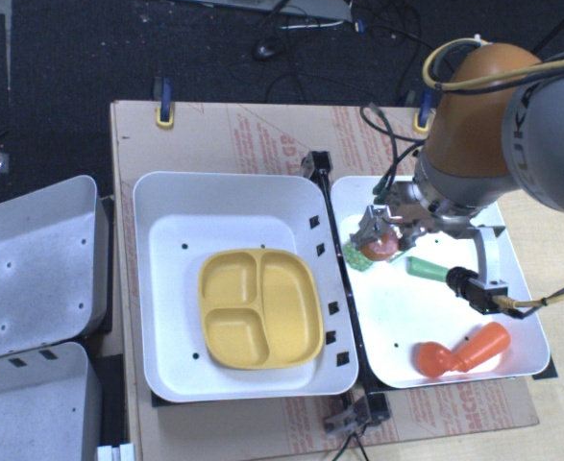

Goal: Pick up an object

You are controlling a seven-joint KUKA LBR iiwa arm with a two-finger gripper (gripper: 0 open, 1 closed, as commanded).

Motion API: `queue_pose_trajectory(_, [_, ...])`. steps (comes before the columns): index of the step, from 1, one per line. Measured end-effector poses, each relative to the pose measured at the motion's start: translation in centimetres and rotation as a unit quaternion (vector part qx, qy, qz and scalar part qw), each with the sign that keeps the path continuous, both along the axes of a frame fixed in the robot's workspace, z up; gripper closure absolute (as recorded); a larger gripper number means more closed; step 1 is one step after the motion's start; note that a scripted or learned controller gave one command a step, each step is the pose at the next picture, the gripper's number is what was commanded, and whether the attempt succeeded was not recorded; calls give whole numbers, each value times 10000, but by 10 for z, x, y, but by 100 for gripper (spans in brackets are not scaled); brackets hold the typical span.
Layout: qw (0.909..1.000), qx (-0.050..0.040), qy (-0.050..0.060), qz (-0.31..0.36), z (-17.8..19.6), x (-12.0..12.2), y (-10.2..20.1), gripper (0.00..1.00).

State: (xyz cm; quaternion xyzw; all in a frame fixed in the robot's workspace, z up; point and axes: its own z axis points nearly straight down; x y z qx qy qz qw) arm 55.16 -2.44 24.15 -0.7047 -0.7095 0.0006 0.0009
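Note:
My gripper (377,232) hangs over the upper left part of the right bin (397,339), at the end of the grey arm with its orange band. Right beneath it lies a small red object (382,248) with a light green piece (357,256) on its left side. The gripper's body covers the top of that red object, and I cannot make out whether they touch. A green cylinder (426,269) lies just to the right. An orange, bottle-like object (461,351) rests near the bin's front right corner.
The left bin (166,257) holds a yellow divided plate (260,307). A black divider (337,277) runs between the two bins. A black fitting with a cable (481,294) hangs over the right bin's right side. Grey trays (32,267) sit off the bench at left.

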Motion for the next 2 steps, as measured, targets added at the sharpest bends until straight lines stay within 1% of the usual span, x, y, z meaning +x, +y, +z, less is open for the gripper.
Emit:
queue_pose_trajectory(1, [10000, 1, 3, 1, -11, 0, 54, 100])
queue_pose_trajectory(2, [10000, 4, -23, 6, -1, 11, 105, 100])
